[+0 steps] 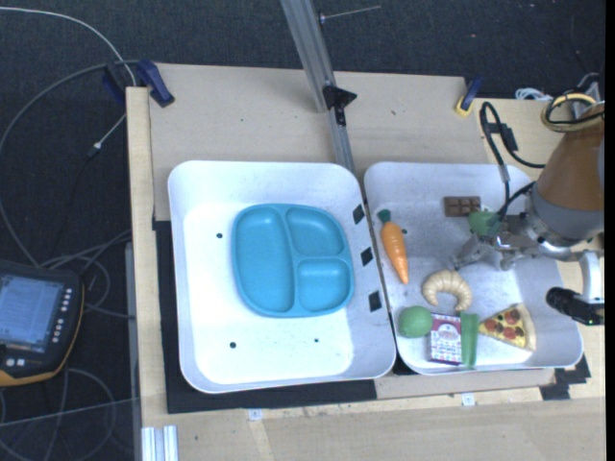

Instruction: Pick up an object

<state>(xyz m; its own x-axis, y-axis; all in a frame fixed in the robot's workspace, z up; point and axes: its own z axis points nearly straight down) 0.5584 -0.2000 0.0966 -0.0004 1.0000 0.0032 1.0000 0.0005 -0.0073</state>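
The arm reaches in from the right and its hand [483,248] sits low in the right bin [418,185], the metal fingers [471,253] spread fairly wide with nothing between them. A chocolate bar [461,205] lies just behind it. A croissant [448,287] rests just in front, with a pizza slice [509,327] beyond and a carrot [394,248] along the bin's left edge. The left bin [192,257] holds a blue divided plate [290,259].
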